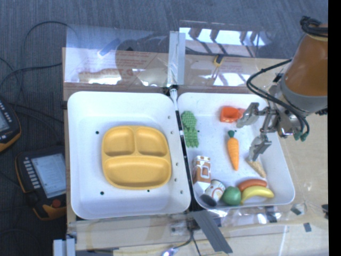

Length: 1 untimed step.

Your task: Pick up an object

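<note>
My gripper (pixel 253 132) hangs over the right side of the right bin (pixel 282 167), open, with nothing between its fingers (pixel 259 146). A carrot (pixel 233 149) lies just left of it. An orange-red piece (pixel 230 113) sits by the upper finger. A tan cone-shaped piece (pixel 257 168) lies just below the lower finger. Along the bin's front edge lie a banana (pixel 258 194), a red sausage-like piece (pixel 251 184), a green round fruit (pixel 232 196) and a small can (pixel 213 191). A small carton (pixel 202 169) and a green bumpy vegetable (pixel 189 128) sit on the bin's left side.
The left bin (pixel 85 121) holds a yellow divided plate (pixel 136 156). A raised divider (pixel 181 143) separates the two bins. Clear plastic walls (pixel 218 63) stand behind both bins. The arm's grey body with its orange band (pixel 311 63) looms at the upper right.
</note>
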{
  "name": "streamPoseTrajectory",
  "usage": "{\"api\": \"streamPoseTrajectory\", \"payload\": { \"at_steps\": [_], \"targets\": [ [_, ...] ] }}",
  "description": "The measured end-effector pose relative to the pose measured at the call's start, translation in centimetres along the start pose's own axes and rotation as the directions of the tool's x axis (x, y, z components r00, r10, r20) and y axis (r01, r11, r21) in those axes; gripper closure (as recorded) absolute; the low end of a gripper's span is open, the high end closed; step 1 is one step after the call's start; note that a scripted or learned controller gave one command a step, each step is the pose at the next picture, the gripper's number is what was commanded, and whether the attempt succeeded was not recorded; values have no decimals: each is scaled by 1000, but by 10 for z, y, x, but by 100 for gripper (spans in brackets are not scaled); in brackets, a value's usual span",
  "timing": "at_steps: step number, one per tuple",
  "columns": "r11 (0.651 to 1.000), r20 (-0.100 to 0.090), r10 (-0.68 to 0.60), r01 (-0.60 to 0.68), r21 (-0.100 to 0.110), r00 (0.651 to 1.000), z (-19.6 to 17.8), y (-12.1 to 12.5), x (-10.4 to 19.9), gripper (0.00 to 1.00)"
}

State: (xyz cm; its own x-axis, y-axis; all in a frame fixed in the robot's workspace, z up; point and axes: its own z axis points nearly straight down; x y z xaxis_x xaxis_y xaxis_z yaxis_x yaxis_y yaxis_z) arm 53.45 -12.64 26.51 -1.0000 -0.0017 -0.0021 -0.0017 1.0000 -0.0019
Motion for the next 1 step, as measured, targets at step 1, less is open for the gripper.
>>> {"api": "streamPoseTrajectory", "payload": {
  "at_steps": [1],
  "targets": [
    [999, 11, 43, -44, 3, 999, 175, -15, -15, 0]
  ]
}}
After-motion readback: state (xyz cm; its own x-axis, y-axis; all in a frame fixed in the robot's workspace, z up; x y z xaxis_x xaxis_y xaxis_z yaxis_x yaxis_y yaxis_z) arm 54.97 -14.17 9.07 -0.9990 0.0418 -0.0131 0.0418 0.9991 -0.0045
